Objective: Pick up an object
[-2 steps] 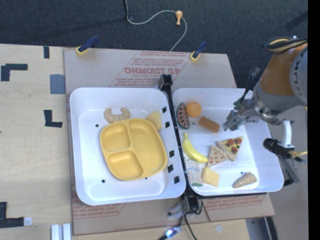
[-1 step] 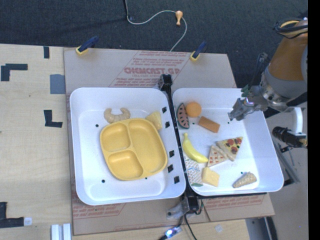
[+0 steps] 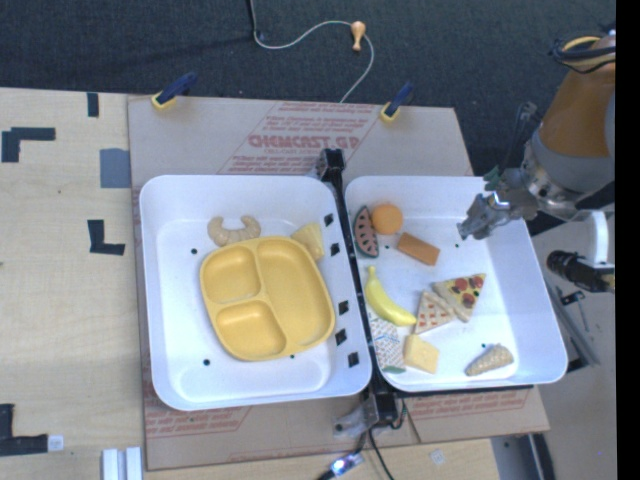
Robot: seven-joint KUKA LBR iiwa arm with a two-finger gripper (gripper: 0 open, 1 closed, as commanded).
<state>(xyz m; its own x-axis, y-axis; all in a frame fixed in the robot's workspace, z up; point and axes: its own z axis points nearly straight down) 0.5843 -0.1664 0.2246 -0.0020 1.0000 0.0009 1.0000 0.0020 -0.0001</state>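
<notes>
My gripper [image 3: 479, 218] hangs over the upper right part of the right bin [image 3: 530, 268], above bare white floor. Nearest to it, to the left, lies an orange block [image 3: 418, 250]. Below it is a pizza slice [image 3: 462, 292]. An orange ball [image 3: 388, 218] and a watermelon slice [image 3: 364, 232] lie at the bin's upper left. A banana [image 3: 386, 304], a triangular sandwich piece [image 3: 431, 314], a cheese cube [image 3: 421, 353] and a beige wedge [image 3: 489, 360] fill the lower part.
The left bin [image 3: 160, 268] holds a yellow divided plate [image 3: 265, 298], a beige pretzel-like piece [image 3: 233, 231] and a pale yellow wedge [image 3: 310, 238]. A black clip [image 3: 331, 164] sits on the ridge between the bins. The arm [image 3: 575, 128] comes in from the right.
</notes>
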